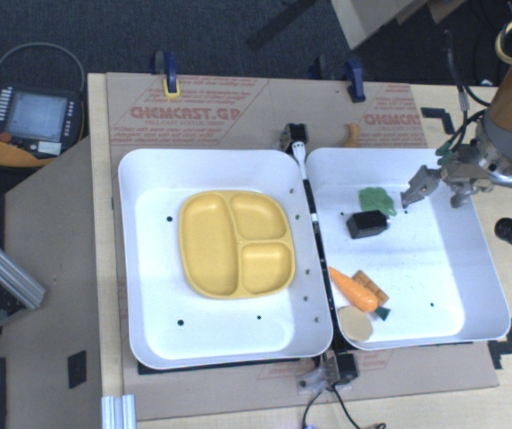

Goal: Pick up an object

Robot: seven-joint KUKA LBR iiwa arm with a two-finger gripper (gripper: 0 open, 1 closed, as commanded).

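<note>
A: Count, left to right. Table: brown board top, two white bins side by side.

B: Left bin?

A: One item. A yellow divided plate with three compartments, lying flat near the bin's middle.

B: Right bin?

A: Five items noted. Near the front left corner: one orange carrot, lying at a slant, one pale round disc just in front of it, and one small tan block touching the carrot's right side. A small teal piece sits by the carrot's right end; too small to identify. Further back, middle of the bin: one black block, with one green leafy piece just behind it, touching or nearly so.

B: Arm?

A: One, in from the right. Its hand is over the back right part of the right bin. Two fingers are spread apart, one angled left toward the green piece, one on the right; nothing between them.

B: Contact with anything?

A: None seen. The left fingertip is near the green piece but apart from it. Black block and carrot group are well apart from the hand.
</note>
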